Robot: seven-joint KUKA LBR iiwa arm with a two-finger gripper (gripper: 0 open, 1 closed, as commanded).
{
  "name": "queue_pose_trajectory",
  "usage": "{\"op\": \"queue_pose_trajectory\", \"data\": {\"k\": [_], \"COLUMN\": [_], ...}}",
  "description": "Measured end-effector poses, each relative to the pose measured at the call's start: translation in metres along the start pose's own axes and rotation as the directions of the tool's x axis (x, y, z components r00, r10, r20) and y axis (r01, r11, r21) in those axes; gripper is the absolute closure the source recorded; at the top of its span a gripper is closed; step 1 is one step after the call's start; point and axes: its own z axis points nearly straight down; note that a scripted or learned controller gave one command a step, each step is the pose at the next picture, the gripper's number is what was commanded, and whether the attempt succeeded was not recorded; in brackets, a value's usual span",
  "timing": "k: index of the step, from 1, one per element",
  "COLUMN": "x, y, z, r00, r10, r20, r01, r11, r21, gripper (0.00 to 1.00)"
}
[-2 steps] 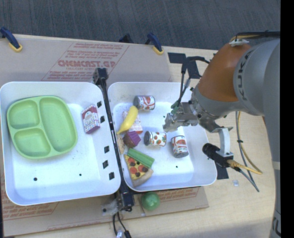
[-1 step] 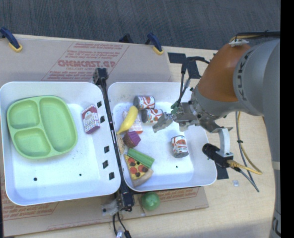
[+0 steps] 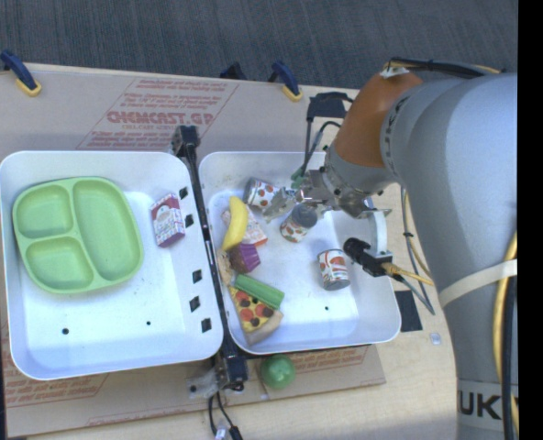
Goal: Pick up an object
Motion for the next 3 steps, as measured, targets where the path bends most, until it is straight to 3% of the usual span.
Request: {"op": "queue_pose_trajectory", "data": {"k": [1,2,3], "x": [0.001,0.051,0.059], "y": [0.000,-0.023,-0.107], "z": [-0.010,-0.126,-0.131], "r00": [1.000,1.000,1.000], "r10": [-0.003,-0.002,-0.002], "r20": [-0.001,0.001,0.002], "r01": [0.003,0.002,0.002], "r11": [1.000,1.000,1.000], "r21": [0.001,-0.004,0.001], "gripper": [1.00,1.00,1.00]}}
